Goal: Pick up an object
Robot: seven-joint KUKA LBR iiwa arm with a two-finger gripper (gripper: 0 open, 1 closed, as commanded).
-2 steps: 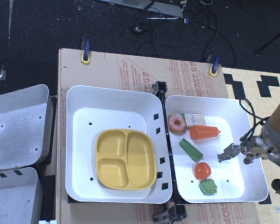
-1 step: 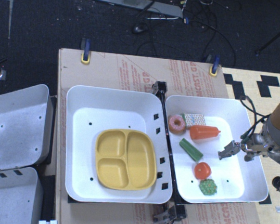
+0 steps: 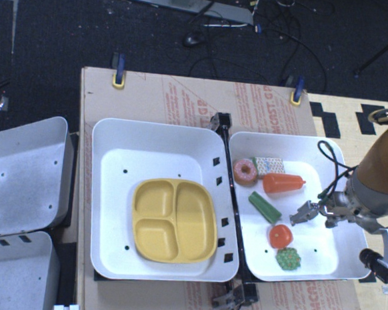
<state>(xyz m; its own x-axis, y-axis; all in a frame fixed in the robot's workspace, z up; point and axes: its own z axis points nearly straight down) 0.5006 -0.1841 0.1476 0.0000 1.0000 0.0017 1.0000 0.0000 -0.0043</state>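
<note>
Glossy yellow plastic tray [image 3: 174, 220]

You've got two shallow white plastic bins [image 3: 107, 151] on the bench, one yellow three-compartment plastic tray [image 3: 174, 220] in the left one. Right bin, you count six toy foods: one pink-frosted donut [image 3: 245, 171], one speckled white block [image 3: 269, 165], one orange-red carrot [image 3: 283, 183], one green cucumber stick [image 3: 265, 207], one red tomato [image 3: 280, 236], one green broccoli floret [image 3: 289, 259].

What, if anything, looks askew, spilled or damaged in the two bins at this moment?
Nothing stands out. The yellow divided plate lies flat in the left bin. In the right bin the donut, carrot, green pickle, tomato and broccoli sit loose but inside the walls, with the claw over the bin floor beside the green pickle.
</note>
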